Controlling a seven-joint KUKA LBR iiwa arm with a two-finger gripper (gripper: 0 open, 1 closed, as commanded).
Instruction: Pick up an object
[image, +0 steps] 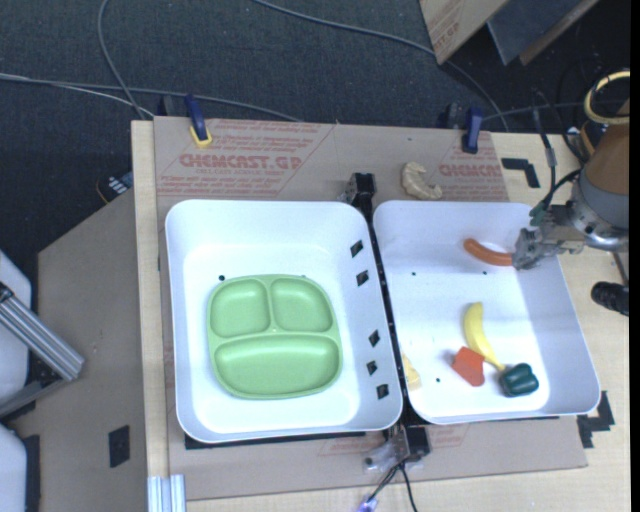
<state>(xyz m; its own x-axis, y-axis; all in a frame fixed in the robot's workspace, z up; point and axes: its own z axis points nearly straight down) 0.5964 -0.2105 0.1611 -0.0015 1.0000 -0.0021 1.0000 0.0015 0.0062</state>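
The right white bin (430, 300) holds an orange carrot-like piece (486, 252) near its far right side, a yellow banana (481, 334), a red piece (468, 366) and a dark green pepper (518, 379) near the front. My gripper (527, 250) hangs at the bin's right rim, its tip right beside the right end of the orange piece. The left bin (190, 300) holds a green divided plate (273, 334).
A beige scrap (421, 180) lies on the cardboard behind the right bin. Two clamps (199, 126) hold the board's back edge. Small black tabs line the seam between the bins. Cables run across the dark floor beyond.
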